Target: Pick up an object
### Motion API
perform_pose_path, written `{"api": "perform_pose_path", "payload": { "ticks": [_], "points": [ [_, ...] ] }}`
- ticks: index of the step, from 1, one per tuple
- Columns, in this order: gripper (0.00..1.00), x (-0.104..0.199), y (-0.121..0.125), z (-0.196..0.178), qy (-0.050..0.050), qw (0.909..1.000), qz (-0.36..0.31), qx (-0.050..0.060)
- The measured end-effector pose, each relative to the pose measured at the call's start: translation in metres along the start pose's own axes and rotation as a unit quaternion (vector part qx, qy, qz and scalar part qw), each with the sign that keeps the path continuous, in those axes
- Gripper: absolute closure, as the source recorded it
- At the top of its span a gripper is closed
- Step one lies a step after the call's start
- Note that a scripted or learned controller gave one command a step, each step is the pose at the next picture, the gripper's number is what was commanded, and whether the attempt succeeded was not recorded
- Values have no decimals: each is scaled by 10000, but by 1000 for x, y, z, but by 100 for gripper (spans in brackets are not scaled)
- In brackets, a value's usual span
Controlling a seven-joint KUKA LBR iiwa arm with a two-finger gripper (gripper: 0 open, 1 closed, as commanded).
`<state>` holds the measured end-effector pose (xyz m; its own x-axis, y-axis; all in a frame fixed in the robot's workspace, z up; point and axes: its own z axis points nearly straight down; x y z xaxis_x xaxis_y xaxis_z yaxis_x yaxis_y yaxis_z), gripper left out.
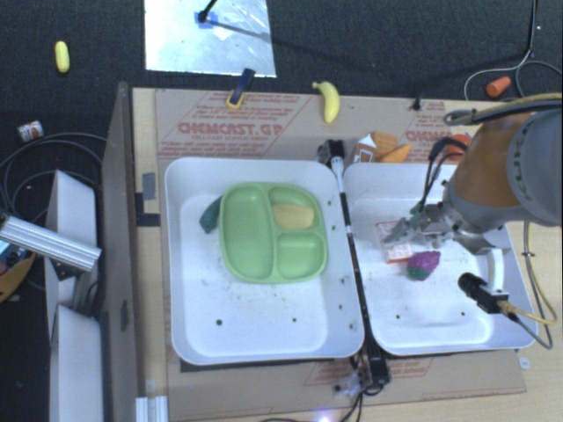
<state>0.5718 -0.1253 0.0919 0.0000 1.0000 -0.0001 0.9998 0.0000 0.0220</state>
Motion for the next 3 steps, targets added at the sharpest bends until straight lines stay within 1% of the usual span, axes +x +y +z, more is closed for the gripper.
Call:
{"api": "perform_pose_path", "payload": {
  "ticks": [1,2,3],
  "points": [
    [0,-9,-31,-1,-15,10000,5,-6],
    [0,-52,25,-10,-23,10000,-22,59],
    [0,-14,23,-94,-3,10000,-36,64]
  ]
}}
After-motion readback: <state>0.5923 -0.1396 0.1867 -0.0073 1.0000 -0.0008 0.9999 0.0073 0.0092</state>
